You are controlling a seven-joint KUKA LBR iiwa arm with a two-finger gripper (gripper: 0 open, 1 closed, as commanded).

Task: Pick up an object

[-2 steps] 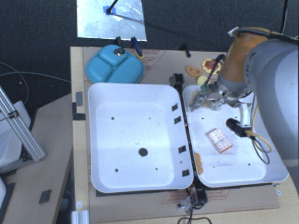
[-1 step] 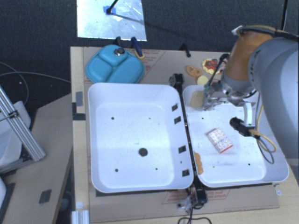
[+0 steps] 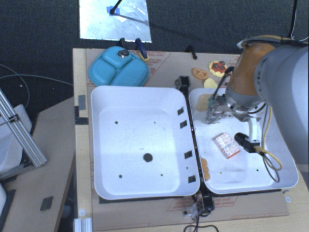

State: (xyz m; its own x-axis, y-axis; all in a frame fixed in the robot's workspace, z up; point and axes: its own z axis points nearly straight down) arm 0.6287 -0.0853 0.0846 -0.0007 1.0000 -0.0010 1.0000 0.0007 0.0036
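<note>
My gripper (image 3: 213,116) hangs low over the upper left part of the right bin (image 3: 270,178), with the grey arm and its orange band coming in from the right. A small red-and-white patterned box (image 3: 226,145) lies on the bin floor just below and right of the gripper, apart from it. A tan piece (image 3: 204,102) sits in the bin's far left corner, close to the gripper. Another tan piece (image 3: 205,168) lies against the bin's left wall. A small dark round thing (image 3: 147,157) rests in the left bin (image 3: 104,129).
Behind the bins stand a blue lidded container (image 3: 118,67) and several toy food pieces (image 3: 217,67). A shiny sheet (image 3: 114,13) lies on the floor beyond. Black clips (image 3: 186,124) line the divide between the bins.
</note>
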